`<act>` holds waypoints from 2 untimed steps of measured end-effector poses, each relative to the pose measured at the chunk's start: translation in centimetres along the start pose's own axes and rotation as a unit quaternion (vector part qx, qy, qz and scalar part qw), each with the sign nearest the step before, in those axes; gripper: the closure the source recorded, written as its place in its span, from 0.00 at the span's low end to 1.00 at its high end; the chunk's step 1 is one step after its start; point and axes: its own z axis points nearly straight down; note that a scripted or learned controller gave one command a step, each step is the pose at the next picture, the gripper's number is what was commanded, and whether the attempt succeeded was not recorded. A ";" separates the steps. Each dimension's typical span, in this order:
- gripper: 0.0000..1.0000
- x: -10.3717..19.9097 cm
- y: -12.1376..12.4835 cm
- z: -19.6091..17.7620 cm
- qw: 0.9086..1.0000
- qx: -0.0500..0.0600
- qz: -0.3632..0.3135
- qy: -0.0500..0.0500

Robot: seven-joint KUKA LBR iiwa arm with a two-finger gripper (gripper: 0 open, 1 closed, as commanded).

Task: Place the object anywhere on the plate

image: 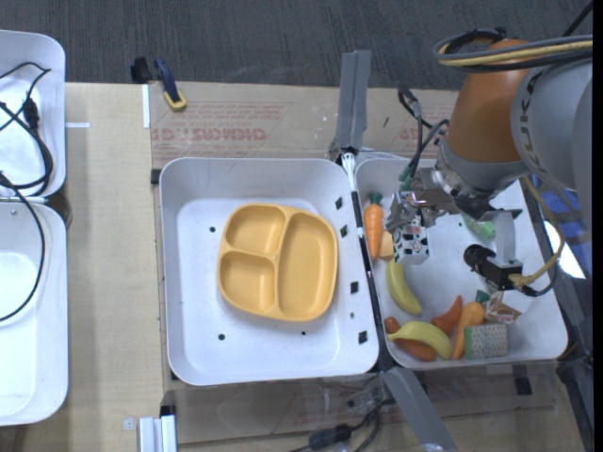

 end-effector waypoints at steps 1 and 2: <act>1.00 6.3 3.8 0.0 0.996 0.000 -0.093 0.000; 1.00 11.6 2.3 0.0 0.969 0.000 -0.247 0.000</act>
